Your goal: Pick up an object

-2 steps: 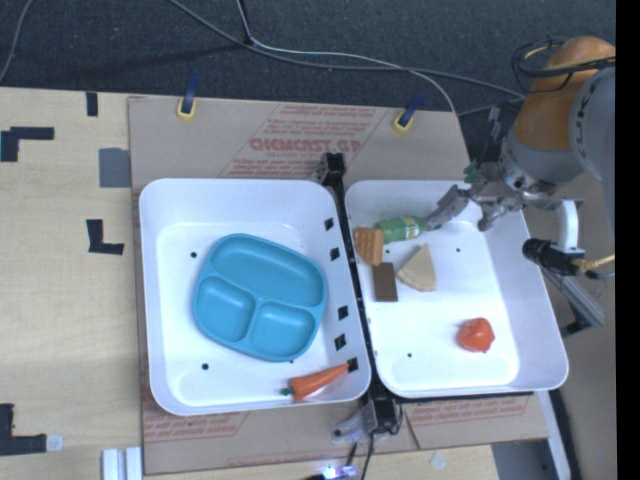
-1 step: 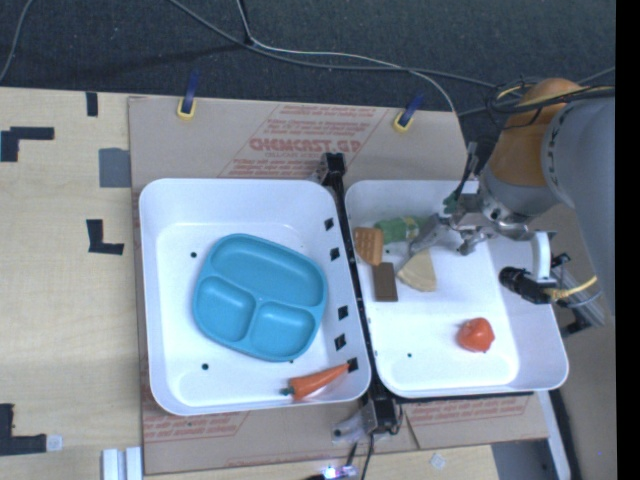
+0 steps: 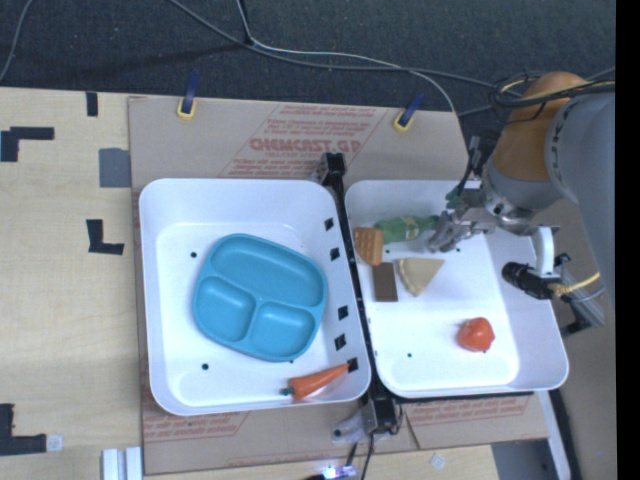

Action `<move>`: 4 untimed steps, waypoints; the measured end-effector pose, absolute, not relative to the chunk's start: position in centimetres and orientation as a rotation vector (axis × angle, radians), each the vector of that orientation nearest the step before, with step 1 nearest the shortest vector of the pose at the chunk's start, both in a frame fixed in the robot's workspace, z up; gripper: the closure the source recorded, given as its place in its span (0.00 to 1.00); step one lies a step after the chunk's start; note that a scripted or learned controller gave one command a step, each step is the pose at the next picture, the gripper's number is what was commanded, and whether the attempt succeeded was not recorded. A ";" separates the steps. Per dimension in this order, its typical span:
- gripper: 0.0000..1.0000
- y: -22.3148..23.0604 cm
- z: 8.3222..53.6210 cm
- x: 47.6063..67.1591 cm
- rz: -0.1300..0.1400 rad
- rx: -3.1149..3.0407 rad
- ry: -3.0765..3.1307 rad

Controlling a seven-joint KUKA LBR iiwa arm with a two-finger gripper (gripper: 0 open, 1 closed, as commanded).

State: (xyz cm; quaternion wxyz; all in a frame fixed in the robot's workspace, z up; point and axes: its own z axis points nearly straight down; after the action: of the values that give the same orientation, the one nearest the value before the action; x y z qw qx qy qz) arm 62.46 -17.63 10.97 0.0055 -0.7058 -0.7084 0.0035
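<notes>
In the right bin [image 3: 530, 368] lie a green object [image 3: 400, 228], an orange-brown waffle-like piece [image 3: 368, 246], a dark brown bar [image 3: 386, 283], a pale wedge [image 3: 420, 274] and a red tomato-like item [image 3: 477, 335]. My gripper [image 3: 448, 230] hangs low over the back of this bin, right at the green object's right end. The grey arm with its orange band [image 3: 525, 138] reaches in from the right.
The left bin [image 3: 160, 368] holds a blue compartment plate [image 3: 260, 296] and an orange carrot [image 3: 318, 381] at its front right corner. A black divider with clips runs between the bins. Cables lie across the dark floor behind the bench.
</notes>
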 end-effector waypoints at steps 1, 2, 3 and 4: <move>1.00 -17.6 16.8 63.0 0.001 -2.218 -2.223; 1.00 -17.9 20.8 62.7 0.002 -2.218 -2.221; 1.00 -17.9 24.3 62.8 0.003 -2.217 -2.222; 1.00 -11.6 23.1 62.0 0.006 -2.209 -2.224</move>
State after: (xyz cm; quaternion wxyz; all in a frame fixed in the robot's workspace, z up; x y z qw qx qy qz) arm 61.96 -11.61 23.12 0.0037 -0.7047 -0.7095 0.0019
